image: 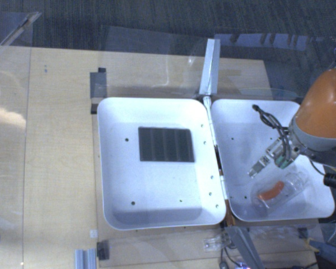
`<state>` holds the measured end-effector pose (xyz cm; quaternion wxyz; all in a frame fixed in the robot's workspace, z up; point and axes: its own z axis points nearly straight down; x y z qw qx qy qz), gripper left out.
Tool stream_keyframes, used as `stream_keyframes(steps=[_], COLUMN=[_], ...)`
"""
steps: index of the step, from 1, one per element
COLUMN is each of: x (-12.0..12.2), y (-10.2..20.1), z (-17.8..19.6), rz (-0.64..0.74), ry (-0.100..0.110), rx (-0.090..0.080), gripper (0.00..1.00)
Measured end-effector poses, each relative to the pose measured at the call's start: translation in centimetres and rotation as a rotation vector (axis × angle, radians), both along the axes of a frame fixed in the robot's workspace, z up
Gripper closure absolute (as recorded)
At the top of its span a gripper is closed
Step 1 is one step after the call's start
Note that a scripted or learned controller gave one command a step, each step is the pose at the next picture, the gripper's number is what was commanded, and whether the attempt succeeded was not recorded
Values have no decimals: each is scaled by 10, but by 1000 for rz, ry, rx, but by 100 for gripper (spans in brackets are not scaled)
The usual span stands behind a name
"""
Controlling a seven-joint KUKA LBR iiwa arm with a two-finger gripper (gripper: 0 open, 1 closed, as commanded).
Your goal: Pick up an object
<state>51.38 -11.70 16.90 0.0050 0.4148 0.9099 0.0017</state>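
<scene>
- The end effector (261,165) hangs low in the right bin (238,150), slanted down-left; whether it is parted or closed is too small to tell, and nothing shows in its grip.
- A clear bottle (280,190) with an orange patch lies just below it, near the front wall, likely the target.
- The left bin (117,150) has a dark panel (166,144).
</scene>
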Motion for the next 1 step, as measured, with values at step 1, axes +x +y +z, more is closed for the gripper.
stream_keyframes(steps=[1], x=[-25], y=[-63], z=[-45], rz=[-296], ry=[5], rx=[2], gripper=[0])
